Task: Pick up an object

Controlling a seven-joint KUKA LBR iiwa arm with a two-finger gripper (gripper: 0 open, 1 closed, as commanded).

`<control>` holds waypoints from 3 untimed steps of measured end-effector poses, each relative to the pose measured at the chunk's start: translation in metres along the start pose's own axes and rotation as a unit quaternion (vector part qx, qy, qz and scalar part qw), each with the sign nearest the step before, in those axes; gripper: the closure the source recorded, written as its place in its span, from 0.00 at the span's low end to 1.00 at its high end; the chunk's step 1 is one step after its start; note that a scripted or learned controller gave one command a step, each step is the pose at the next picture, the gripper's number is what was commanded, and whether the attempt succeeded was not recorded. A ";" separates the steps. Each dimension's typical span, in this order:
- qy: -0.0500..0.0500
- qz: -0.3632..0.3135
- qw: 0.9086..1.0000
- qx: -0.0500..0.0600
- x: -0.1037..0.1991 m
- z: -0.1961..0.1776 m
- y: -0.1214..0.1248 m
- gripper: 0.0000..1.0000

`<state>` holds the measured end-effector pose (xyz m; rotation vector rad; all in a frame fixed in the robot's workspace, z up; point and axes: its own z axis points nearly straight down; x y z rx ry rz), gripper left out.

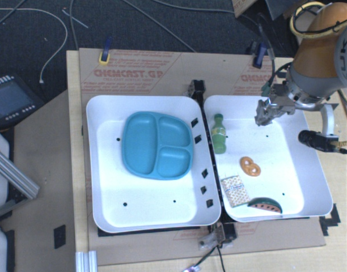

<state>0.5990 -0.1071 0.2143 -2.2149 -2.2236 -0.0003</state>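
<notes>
In the right bin [309,174] lie a green bottle [219,134] by the left wall, an orange pretzel [250,166] near the middle, a checked packet [236,190] and a watermelon slice [265,205] at the front. My gripper [265,117] hangs over the bin's far part, to the right of the bottle and beyond the pretzel. Nothing shows between its fingers.
The left bin [105,197] bears a blue divided plate [157,145]. Black clips [197,88] join the bins along the centre rim. Blue clamps [106,51] hold the cardboard base at the back. Cables run across the dark floor beyond.
</notes>
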 end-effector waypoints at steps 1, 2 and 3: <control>0.001 -0.001 1.000 0.000 0.058 0.006 -0.010 1.00; 0.000 -0.001 1.000 0.000 0.108 -0.007 -0.029 1.00; 0.000 -0.001 1.000 0.001 0.164 0.002 -0.042 1.00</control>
